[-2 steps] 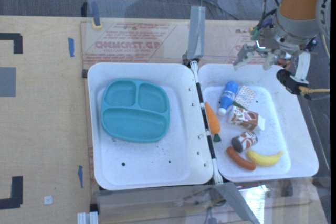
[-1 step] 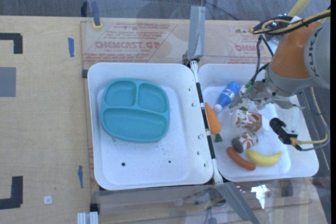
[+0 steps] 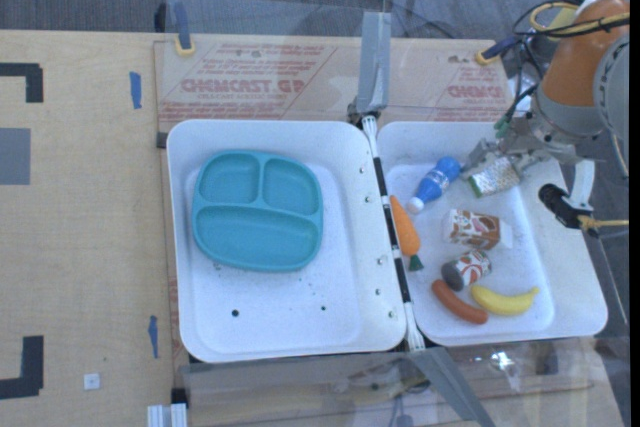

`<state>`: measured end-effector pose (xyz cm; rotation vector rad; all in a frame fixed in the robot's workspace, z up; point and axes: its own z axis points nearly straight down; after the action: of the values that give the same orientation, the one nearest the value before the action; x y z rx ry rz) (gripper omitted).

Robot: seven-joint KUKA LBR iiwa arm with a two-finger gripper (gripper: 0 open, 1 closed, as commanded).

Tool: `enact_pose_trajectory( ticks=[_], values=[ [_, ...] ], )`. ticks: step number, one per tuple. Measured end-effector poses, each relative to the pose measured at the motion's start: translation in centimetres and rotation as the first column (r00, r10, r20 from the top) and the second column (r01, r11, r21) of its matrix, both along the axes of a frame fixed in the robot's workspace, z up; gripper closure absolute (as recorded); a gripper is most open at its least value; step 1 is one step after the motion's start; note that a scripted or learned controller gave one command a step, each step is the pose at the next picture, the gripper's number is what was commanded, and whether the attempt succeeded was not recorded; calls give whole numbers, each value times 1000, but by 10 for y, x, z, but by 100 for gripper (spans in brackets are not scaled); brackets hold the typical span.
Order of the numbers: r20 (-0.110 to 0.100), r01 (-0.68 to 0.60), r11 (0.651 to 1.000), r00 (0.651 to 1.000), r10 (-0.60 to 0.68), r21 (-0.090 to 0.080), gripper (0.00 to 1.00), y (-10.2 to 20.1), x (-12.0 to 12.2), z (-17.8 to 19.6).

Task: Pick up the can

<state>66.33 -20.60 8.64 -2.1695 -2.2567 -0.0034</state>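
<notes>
Pale wood forms the bench (image 3: 80,245), carrying two white bins side by side. At centre-left, the left bin (image 3: 345,215) holds a blue divided tray (image 3: 258,212). At right, the right bin (image 3: 580,300) holds a blue bottle (image 3: 436,183), a carrot (image 3: 404,230), a sausage (image 3: 459,303), a banana (image 3: 505,299), a pouch (image 3: 474,229) and the can (image 3: 467,268), lying tilted just above the sausage. The end effector (image 3: 497,167) hangs at the bin's upper part, over a green-and-white packet (image 3: 494,179); whether it grips cannot be told.

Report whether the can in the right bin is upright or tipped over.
Tipped over. The small red-and-white can lies on its side on the right white bin's floor, its dark round end facing left, beside the sausage.
</notes>
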Motion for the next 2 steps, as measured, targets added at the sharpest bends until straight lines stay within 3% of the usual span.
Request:
enact_pose_trajectory(
  ticks=[1, 2],
  values=[
    [10, 125, 992, 992, -124, -9, 0, 24, -51, 1],
    [7, 324, 946, 946, -324, -4, 0, 5, -15, 0]
  ],
)
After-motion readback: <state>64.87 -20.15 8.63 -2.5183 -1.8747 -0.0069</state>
